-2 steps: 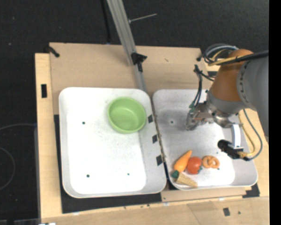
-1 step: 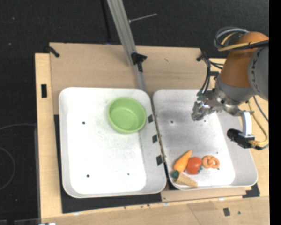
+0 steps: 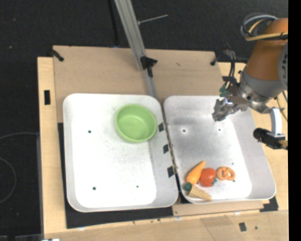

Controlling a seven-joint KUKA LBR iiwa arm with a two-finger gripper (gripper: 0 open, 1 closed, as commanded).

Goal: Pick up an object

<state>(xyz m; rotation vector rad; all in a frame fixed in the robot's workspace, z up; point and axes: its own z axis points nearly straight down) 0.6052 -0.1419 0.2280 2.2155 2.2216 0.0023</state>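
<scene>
End effector (image 3: pixel 219 112) at far end of right bin (image 3: pixel 256 149); grip state can't be told. Carrot (image 3: pixel 195 172) is seen well nearer, slightly left, axis diagonal.

Even overhead light, bright on the two white bins (image 3: pixel 115 195), which wash out nearly to glare. Around the bench the floor drops to near black. Shadows are faint and short beneath the green bowl (image 3: pixel 136 123). Overall soft, grainy.
</scene>
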